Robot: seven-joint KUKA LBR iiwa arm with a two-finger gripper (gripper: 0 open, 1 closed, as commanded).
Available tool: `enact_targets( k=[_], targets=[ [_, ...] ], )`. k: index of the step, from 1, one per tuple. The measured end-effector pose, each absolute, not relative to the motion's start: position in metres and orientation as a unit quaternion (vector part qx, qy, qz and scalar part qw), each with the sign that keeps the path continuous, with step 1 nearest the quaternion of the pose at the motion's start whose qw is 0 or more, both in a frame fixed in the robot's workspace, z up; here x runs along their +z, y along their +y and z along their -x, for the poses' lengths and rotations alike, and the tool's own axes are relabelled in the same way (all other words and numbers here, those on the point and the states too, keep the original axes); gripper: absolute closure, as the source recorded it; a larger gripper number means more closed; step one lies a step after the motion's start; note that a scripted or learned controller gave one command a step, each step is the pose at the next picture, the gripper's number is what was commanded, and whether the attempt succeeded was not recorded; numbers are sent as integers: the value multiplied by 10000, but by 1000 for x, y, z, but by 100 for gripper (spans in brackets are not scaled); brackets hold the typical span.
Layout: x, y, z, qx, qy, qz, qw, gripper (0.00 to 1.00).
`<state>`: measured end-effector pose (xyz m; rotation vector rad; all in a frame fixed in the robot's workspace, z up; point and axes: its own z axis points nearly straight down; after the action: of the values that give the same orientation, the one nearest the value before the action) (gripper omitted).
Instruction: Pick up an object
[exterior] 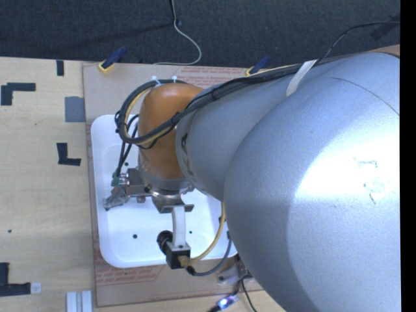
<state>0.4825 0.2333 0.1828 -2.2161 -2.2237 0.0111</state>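
Over the white bin (130, 247), its floor bare toward the lower rim, we saw the grey arm (292, 174) stretched across, gripper (114, 199) low by the view-left wall, whether clamped on any object we could not tell.

Lighting: bright, even, from overhead. Broad glare patch on the smooth grey metal robot arm (325, 187), which looms close to the lens and is soft-focused. Shallow white plastic bin (114, 246) nearly overexposed, with faint shadow under the arm. Dark fabric backdrop (84, 12) underexposed. Slight overall blur.
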Motion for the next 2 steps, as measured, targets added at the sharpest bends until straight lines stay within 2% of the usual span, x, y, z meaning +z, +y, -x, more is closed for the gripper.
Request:
enact_targets(
  k=[1, 2],
  targets=[
    [191, 233, -482, 58, -7090, 7052, 18, 100],
    [299, 233, -506, -31, -7082, 7061, -19, 100]
  ],
)
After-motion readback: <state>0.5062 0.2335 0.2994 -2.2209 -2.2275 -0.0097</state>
